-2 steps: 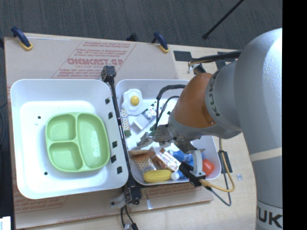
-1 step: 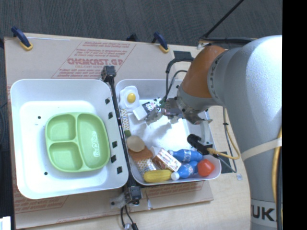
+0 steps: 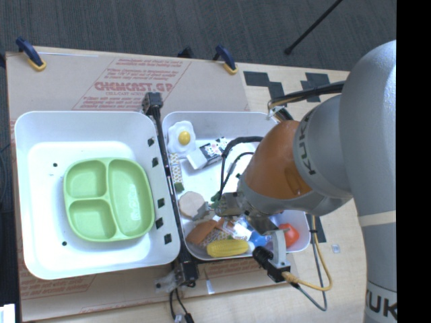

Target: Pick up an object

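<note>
Item: gripper [image 3: 237, 222], lowered into the right bin [image 3: 236, 121], so a pick looks underway; finger state cannot be told. Beside it: yellow corn cob [image 3: 227, 249], brown bread piece [image 3: 202, 232], red tomato [image 3: 289, 234]. Beyond: fried egg [image 3: 183, 138]. Left bin: green divided plate [image 3: 108, 198].

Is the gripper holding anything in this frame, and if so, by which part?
Cannot be told. The arm's wrist hangs over the right bin, hiding the gripper above the clutter near the yellow item.
</note>
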Controlling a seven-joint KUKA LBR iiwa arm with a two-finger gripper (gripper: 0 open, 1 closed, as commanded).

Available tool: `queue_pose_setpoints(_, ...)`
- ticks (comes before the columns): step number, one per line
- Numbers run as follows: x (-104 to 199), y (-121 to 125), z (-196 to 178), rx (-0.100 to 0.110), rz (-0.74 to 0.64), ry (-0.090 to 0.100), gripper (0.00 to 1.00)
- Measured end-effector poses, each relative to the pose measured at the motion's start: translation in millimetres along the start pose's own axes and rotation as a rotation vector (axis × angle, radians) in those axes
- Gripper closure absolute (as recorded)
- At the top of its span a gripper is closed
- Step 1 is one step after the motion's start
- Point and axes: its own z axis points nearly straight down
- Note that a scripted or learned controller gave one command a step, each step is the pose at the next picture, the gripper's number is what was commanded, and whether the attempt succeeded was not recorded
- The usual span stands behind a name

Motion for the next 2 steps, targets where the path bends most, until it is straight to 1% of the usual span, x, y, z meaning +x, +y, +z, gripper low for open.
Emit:
queue_pose_setpoints(1, 0, 4, -12, -0.008, -0.007, -0.003, 1.00)
queue_pose_setpoints(2, 58, 73, -101, -0.004, -0.001, 0.000, 1.00)
